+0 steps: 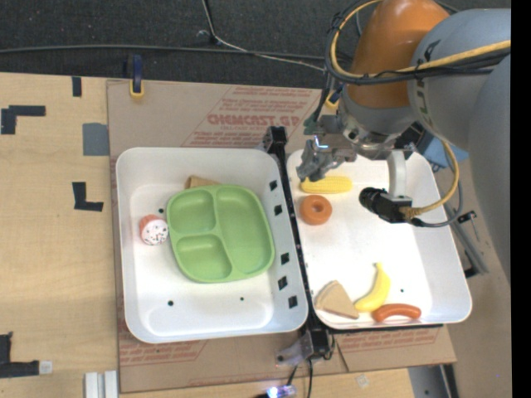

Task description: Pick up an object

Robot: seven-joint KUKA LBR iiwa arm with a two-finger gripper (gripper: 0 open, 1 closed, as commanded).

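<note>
My gripper (316,168) hangs over the far left corner of the right bin (415,247), its fingers pointing down beside a yellow corn cob (329,186). The corn lies just under and to the right of the fingertips; nothing shows between them. An orange doughnut (315,211) sits a little nearer the camera. At the bin's front lie a sandwich wedge (335,299), a banana (375,289) and a red sausage (397,312).
The left bin (141,305) holds a green divided plate (221,231), a brown piece (199,183) half hidden behind it, and a small white-and-red object (153,231). A black divider (286,222) separates the bins. The arm's grey body and cables fill the upper right.
</note>
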